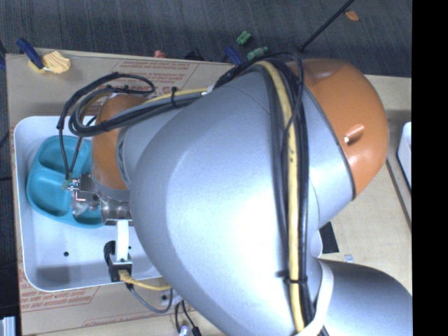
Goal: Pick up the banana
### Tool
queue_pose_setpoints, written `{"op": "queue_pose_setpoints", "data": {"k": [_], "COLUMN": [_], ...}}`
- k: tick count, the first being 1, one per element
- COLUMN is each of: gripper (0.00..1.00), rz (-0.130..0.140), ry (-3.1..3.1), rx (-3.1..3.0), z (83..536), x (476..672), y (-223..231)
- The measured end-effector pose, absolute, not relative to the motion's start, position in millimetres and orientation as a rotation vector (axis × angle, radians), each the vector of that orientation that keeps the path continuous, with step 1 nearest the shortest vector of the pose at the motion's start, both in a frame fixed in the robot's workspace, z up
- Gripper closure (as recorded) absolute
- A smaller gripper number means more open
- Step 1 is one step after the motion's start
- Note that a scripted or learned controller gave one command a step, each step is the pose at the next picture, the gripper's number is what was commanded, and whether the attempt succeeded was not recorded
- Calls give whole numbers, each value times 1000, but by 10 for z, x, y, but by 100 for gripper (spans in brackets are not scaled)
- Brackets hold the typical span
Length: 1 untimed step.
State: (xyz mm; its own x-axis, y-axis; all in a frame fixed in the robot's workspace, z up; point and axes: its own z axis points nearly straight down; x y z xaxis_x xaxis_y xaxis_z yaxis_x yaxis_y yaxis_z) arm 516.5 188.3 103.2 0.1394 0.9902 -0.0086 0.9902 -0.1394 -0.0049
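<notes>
Hunting for the banana, can't tell where it lies: my own arm (231,208) covers most of the left bin (38,275) from above. End effector (78,189) sits low in that bin, metal bits right against a teal bowl-like thing (43,180) at the bin's left side. Can't tell if the end effector is open or closed, too much wrist in the way. Orange band (105,152) just above it, black cables (98,88) looping over that and running back along the arm w/ a yellow one. A white-and-black fitting (120,247) pokes out below the wrist, over the bin floor. Outward: brown desk (140,65) around the bin, a pale yellow lump (57,63) near its far-left corner, touching a blue piece. Sliver of the right bin (405,152) at the edge. Dark floor (105,12) beyond, small green bits (245,39) on it.
</notes>
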Motion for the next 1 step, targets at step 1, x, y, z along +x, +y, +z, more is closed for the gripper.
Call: {"op": "queue_pose_setpoints", "data": {"k": [1], "gripper": [0], "rz": [-32], "ry": [2317], "rx": [2108], "z": [996], "x": [5163], "y": [1878]}}
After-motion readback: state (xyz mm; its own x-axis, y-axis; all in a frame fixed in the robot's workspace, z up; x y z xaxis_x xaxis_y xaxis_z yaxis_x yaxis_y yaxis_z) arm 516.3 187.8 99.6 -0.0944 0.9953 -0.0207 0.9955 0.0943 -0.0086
